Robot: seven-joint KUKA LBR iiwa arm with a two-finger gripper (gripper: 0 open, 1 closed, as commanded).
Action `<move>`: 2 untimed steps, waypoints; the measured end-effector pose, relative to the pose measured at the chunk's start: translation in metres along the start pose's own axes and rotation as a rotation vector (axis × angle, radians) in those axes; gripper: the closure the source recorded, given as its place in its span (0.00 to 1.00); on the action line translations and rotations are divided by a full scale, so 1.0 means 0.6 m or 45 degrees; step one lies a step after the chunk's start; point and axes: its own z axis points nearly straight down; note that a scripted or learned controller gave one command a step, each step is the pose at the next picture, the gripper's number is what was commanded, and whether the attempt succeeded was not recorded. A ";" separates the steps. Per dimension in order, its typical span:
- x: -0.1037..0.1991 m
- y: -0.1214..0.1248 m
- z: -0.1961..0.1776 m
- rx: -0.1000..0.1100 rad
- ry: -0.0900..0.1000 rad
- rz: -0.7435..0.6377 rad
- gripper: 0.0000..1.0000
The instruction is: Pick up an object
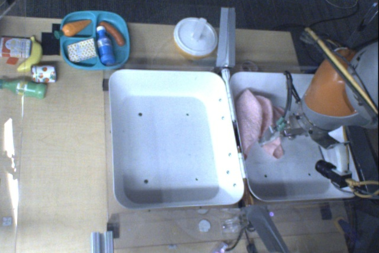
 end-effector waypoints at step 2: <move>0.073 0.117 -0.157 0.011 0.005 -0.044 1.00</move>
